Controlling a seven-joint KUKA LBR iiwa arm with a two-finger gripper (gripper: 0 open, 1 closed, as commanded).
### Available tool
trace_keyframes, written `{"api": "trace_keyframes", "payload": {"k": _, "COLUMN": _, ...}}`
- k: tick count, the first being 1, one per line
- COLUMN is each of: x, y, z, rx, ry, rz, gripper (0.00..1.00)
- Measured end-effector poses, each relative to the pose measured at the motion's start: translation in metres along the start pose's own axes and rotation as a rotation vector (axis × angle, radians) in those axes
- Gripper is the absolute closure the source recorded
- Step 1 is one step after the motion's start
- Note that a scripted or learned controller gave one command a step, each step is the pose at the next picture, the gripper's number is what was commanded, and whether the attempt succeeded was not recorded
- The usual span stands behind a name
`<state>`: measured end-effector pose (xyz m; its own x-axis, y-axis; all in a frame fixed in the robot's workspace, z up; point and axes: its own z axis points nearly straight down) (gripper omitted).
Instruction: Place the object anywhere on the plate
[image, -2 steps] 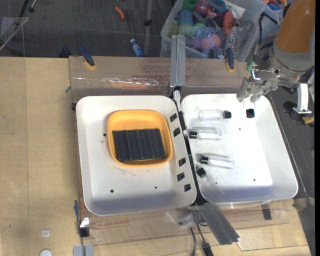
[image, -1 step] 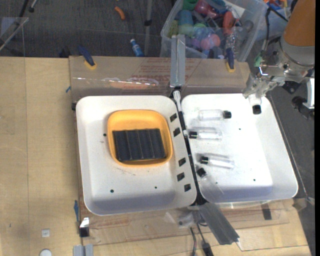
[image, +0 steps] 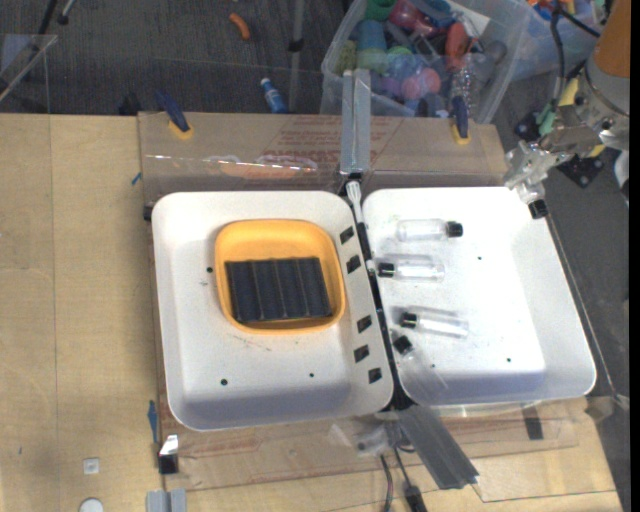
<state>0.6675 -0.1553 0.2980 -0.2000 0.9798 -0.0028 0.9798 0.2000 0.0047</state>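
Pick not started: three clear vials lie in the right bin, the plate waits in the left bin.

We see the arm (image: 610, 50) at upper right of the frame; its pincer (image: 535, 160) hangs over the right bin's (image: 560, 350) top corner, and we cannot tell how it is set. The vials (image: 428, 230) (image: 410, 268) (image: 435, 322), black-capped, lie near the divider, apart from each other. We'd take the lowest one across its body, lift it clear of the rim, and set it on the yellow plate (image: 280, 235), on its dark ribbed insert (image: 277, 288). The divider clips (image: 350, 262) could snag. A toy tub (image: 430, 45) sits behind the surface (image: 60, 250).
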Motion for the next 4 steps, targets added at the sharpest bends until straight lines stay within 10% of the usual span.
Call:
{"api": "trace_keyframes", "payload": {"k": 2, "x": -0.067, "y": -0.013, "z": -0.056, "rx": -0.003, "ry": -0.002, "rz": -0.624, "gripper": 1.0}}
{"api": "trace_keyframes", "payload": {"k": 4, "x": -0.063, "y": -0.025, "z": -0.139, "rx": -0.005, "ry": -0.005, "rz": -1.078, "gripper": 1.0}}
